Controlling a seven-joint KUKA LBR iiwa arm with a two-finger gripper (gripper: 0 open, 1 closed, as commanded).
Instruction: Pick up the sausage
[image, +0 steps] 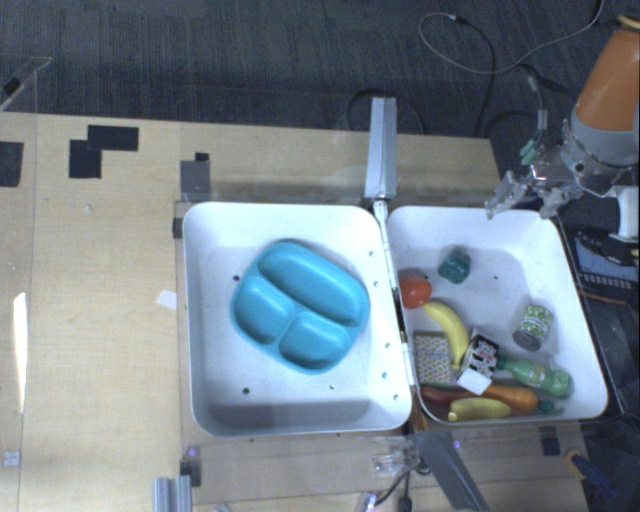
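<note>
The tool (525, 190) hung spread over the right bin's (500, 232) rim at one o'clock. The sausage (438, 396), probably the dark red piece, lay at six o'clock. The approach step remained: travel there, then descend.

Dark reddish-brown sausage (436, 397), seemingly flat, along right bin's near wall, partly hidden under neighbouring toys.

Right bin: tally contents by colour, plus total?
Red/brown: 3, tomato, sausage, carrot
Yellow: 2, banana, yellow piece
Green/teal: 3, teal item, can, bottle
Other: 2, grater, white box
Total: 10; overlaps at the pile make this approximate.
</note>
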